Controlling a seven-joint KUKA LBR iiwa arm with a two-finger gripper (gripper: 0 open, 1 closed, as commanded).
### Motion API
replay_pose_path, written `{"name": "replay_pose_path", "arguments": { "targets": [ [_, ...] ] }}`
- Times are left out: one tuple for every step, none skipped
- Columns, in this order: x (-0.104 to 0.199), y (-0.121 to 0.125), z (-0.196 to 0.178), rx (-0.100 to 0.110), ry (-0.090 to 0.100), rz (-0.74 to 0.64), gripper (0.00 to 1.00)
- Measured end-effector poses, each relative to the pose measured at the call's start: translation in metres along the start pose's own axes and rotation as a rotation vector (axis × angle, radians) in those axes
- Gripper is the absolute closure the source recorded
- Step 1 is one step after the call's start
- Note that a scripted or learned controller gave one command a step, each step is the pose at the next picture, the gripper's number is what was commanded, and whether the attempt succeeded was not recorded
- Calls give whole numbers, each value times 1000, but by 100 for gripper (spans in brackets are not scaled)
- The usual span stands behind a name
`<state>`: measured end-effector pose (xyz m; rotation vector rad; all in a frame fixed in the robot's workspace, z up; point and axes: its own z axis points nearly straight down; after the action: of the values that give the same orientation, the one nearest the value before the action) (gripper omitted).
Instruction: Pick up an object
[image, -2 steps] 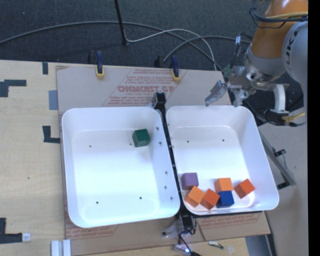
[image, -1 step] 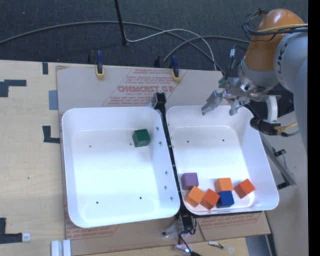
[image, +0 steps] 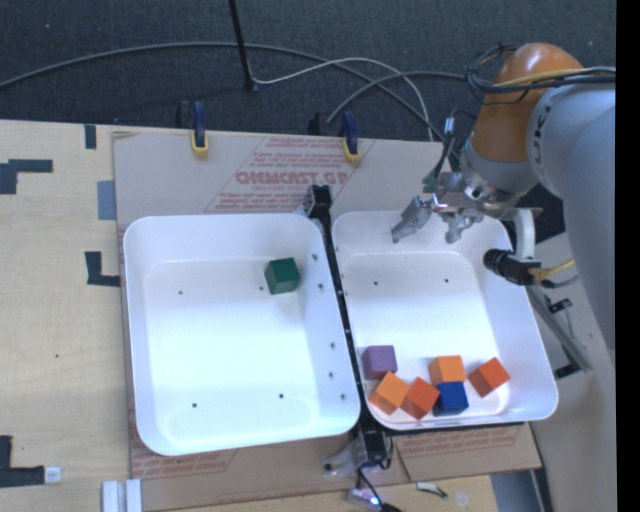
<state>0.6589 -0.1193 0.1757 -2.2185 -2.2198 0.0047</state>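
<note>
Nearest, a cluster of blocks (image: 430, 385) is seen in the right bin (image: 520, 330). A green block (image: 283, 274) lies in the left bin (image: 160, 330). Beyond, the jaws (image: 432, 222) are spread, empty, above cardboard-covered worktop (image: 270, 170); cables (image: 300, 70) cross dark floor.

Slanted overhead view of both bins (image: 140, 300)

Gripper (image: 432, 224) open, empty, above right bin's (image: 520, 330) far edge. Green cube (image: 283, 275) in left bin (image: 150, 330). Six blocks (image: 432, 383) clustered right bin's near side.
</note>
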Motion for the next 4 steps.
{"name": "replay_pose_path", "arguments": {
  "targets": [
    [-9,-4,56,1,0,1,0],
    [-9,-2,42,-4,0,-1,100],
    [-4,-5,-1,-8,0,0,100],
    [-4,-5,-51,-8,-1,0,100]
  ]
}}
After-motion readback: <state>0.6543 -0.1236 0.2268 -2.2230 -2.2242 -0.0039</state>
